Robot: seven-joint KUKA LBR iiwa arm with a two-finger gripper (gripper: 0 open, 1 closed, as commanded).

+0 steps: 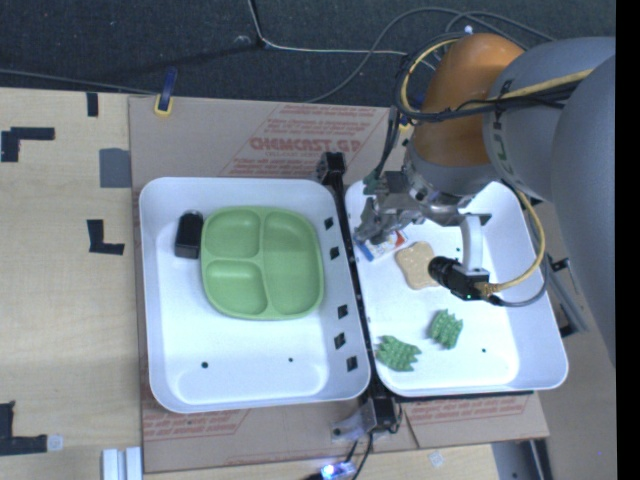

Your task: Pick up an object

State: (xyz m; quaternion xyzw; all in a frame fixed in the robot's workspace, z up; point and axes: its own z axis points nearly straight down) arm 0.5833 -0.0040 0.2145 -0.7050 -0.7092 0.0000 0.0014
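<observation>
The gripper (376, 228) hung low over the far left part of the right bin (530, 368), close to the wall it shares with the left bin. Its metal end pointed down towards the bin floor, and from this slant it could not be told how wide it stood or whether it had hold of anything.

Just on its near side, touching or almost touching its tip, lay a small blue-and-white item (380, 251) with a spot of red beside it; it was too small to make out further. A tan, toast-shaped piece (412, 265) lay flat on the bin floor just to the right of that item, near the gripper but apart from it. Further towards the near edge sat two green, leafy-looking toy pieces: one (445, 328) near the middle of the bin, the other (397, 352) to its left, near the bin's left wall. Both were well apart from the gripper.

The left bin (160, 358) held a light green divided plate (263, 263) with three compartments, lying flat in the middle. A small black block (188, 235) rested against the plate's far left rim. Both bins sat on a sheet of cardboard (300, 133) spread over the wooden bench (60, 288).
</observation>
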